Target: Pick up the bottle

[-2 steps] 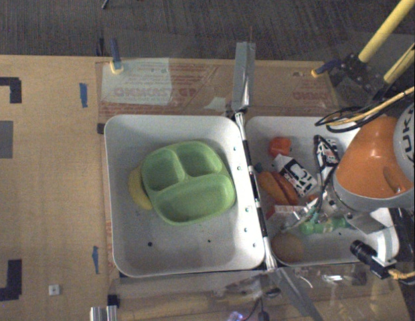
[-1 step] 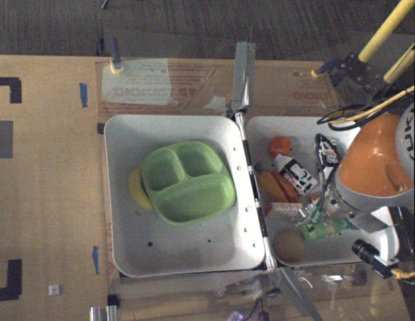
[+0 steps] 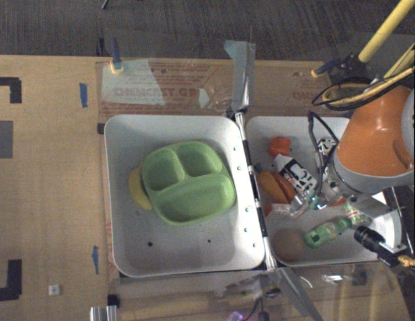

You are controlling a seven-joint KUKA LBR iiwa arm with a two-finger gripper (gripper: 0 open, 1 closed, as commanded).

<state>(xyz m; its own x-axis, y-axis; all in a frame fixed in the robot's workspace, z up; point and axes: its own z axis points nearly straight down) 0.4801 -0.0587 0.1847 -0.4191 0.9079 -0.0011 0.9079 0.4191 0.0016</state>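
Camera view: bottle [image 3: 328,232] lies flat in right bin [image 3: 288,127], near front wall, beside brown ball [image 3: 288,245]. My end effector [image 3: 319,194] above clutter; grip state unreadable. Risk: bottle rolls, grasp misses.

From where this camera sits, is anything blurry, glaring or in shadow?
In the camera view, the orange band of the arm looms close and soft-edged; the left bin is brightly lit, almost washed out; the green plate casts little shadow; the bottle looks small and slightly fuzzy; the gripper's state is unclear.

Glossy green plastic bottle [image 3: 327,232], matt green plastic tray [image 3: 188,182], smooth white bins [image 3: 120,199], brown cardboard bench [image 3: 47,179].
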